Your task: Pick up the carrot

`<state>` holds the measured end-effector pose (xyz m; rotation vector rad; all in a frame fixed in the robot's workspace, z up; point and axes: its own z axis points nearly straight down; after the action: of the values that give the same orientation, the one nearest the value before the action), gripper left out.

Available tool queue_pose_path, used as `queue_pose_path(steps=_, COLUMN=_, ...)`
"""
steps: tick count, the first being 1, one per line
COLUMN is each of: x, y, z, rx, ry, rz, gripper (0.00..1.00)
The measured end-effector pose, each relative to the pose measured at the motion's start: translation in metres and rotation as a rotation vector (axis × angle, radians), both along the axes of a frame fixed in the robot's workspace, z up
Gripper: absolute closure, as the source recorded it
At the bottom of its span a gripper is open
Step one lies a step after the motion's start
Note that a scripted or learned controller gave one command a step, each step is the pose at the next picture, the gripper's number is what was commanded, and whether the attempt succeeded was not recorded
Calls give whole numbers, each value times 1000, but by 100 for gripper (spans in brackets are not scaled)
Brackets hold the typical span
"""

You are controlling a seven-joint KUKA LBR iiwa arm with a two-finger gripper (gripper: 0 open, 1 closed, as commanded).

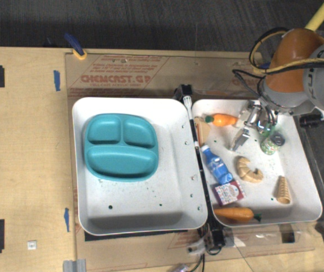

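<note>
- The arm (298, 67) enters from the right, and its grey body is cut off by the frame edge; the orange band sits above the wrist, with black and yellow cables looped around it.
- The gripper (242, 136) hangs over the far part of the right bin (306, 177). Its metal fingers point down and to the left with nothing between them. They look close together, but whether they are fully pressed shut is hard to make out.
- A carrot (224, 119) lies near the far wall of the right bin, just left of the gripper and apart from it.
- A second carrot (235, 213) lies along the near wall of the same bin, partly hidden by the rim.
- Beside the gripper, a small green-and-clear item (270, 142) is too blurred to identify.
- Also in the right bin are a blue bottle (216, 166), a small red-and-white packet (228, 192), a tan croissant (248, 170) and an ice-cream cone (283, 190).
- The left bin (173, 197) holds a teal divided plate (120, 147).
- Both bins rest on a cardboard sheet (116, 75) with faded red lettering, laid on a pale wooden bench (20, 169) marked with black tape and blue tape tabs.
- Dark carpet (150, 10) lies beyond the bench.
</note>
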<state>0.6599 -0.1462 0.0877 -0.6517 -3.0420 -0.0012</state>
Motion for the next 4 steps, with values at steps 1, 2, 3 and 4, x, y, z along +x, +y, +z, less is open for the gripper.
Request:
queue_pose_path(steps=1, x=-21, y=34, z=37, rx=-6, ry=-39, rz=43, gripper=0)
queue_pose_path(steps=2, x=-19, y=24, z=10, rx=-9, ry=-35, rz=38, gripper=0)
queue_pose_path(steps=3, x=-5, y=32, z=1, rx=-15, ry=-8, rz=-446, gripper=0)
queue_pose_path(steps=4, x=-10, y=40, z=0, rx=-20, ry=-28, rz=-915, gripper=0)
